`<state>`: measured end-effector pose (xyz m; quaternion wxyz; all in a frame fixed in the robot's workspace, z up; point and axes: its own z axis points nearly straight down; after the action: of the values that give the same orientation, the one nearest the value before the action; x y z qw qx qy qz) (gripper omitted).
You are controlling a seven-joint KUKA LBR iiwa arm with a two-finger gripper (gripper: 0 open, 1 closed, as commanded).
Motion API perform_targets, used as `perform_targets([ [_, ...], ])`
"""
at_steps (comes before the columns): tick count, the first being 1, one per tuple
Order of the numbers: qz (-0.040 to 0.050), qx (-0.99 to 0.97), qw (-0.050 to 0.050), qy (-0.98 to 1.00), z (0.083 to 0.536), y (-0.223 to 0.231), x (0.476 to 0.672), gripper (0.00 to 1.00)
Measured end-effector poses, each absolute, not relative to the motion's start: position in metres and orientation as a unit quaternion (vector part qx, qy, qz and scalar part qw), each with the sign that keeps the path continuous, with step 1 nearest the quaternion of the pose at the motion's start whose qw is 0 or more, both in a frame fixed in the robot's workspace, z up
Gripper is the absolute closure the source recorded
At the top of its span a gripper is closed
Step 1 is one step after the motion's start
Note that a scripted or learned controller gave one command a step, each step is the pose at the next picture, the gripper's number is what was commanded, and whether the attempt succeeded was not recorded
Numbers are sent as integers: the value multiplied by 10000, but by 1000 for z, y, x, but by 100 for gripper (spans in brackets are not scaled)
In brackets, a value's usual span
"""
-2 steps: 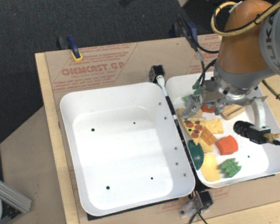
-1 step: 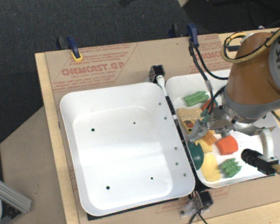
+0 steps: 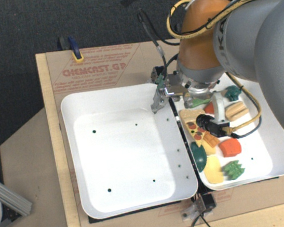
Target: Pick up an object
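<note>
My gripper (image 3: 201,101) hangs low over the far left part of the right bin (image 3: 275,162), under the orange band of the arm. Toys lie below and beside it: a red piece (image 3: 209,108), a tan block (image 3: 236,111), a green leafy toy (image 3: 232,92) and a pale board with printed spots (image 3: 191,121). Nearer the front lie an orange-red block (image 3: 230,147), a small orange wedge (image 3: 212,140), a dark green oval (image 3: 198,155), a yellow toy (image 3: 212,168) and a green ridged toy (image 3: 234,170). The wrist hides whatever is directly under it.
The left bin (image 3: 121,150) sits beside the right one, their rims meeting at a ridge (image 3: 184,146). Both rest on a cardboard sheet (image 3: 98,64) with a blue and yellow clamp (image 3: 75,49) at its back edge. The bulky grey arm (image 3: 263,41) covers the right bin's far right.
</note>
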<state>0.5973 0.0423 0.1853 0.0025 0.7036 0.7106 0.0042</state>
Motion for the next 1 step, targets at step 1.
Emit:
perform_targets([
  [1, -18, 7076, -22, 7066, 185, 26, 555, 0],
])
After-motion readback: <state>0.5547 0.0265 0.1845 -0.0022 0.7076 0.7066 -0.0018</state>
